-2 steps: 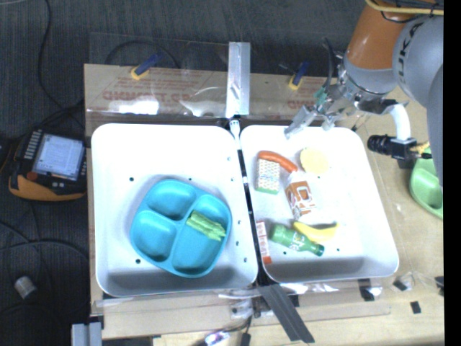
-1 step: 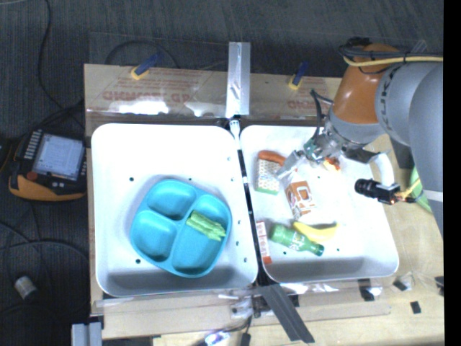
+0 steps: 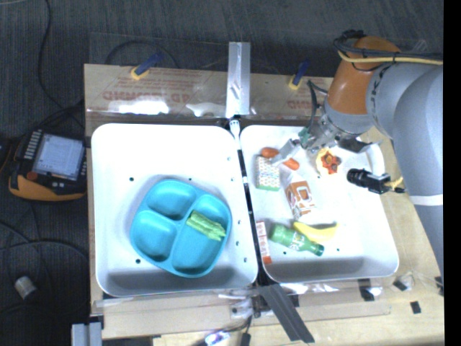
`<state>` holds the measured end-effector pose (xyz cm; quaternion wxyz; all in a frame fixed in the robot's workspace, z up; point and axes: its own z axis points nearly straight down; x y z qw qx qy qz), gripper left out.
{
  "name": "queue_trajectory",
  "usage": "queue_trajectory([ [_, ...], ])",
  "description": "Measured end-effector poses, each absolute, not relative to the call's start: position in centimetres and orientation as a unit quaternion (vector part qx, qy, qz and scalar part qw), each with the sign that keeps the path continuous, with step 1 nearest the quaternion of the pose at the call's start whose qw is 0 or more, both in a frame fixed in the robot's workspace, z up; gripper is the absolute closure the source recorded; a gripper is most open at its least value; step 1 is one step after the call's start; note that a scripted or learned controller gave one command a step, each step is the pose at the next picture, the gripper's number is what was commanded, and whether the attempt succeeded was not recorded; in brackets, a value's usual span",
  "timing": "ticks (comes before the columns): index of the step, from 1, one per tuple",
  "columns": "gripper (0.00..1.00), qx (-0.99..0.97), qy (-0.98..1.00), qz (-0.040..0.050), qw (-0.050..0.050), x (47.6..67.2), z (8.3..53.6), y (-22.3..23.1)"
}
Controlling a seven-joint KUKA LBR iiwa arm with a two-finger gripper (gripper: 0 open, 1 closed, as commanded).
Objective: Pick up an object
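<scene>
Grey and orange, the arm reaches in from the right over the far part of the right bin (image 3: 382,262), its gripper (image 3: 306,141) low above the clutter. Just left of it lie a small orange piece (image 3: 269,152) and a red one (image 3: 290,164); an orange-red toy (image 3: 330,161) sits just to its right. Whether the gripper holds anything I cannot tell: the wrist hides it. Nearer lie a patterned box (image 3: 267,174), a brown carton (image 3: 300,198), a banana (image 3: 317,229) and a green bottle (image 3: 299,240). A blue divided tray (image 3: 155,229) sits in the left bin.
</scene>
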<state>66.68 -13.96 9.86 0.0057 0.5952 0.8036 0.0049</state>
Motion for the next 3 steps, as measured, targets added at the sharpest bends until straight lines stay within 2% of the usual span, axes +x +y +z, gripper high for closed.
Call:
queue_trajectory([
  [1,0.00,0.521,0.854,0.0065,0.015,59.0,9.8,-11.2],
  [2,0.00,0.447,0.895,0.0015,0.008,55.3,9.0,-14.2],
  [3,1.00,0.445,0.895,0.0032,0.007,55.4,9.9,-14.1],
])
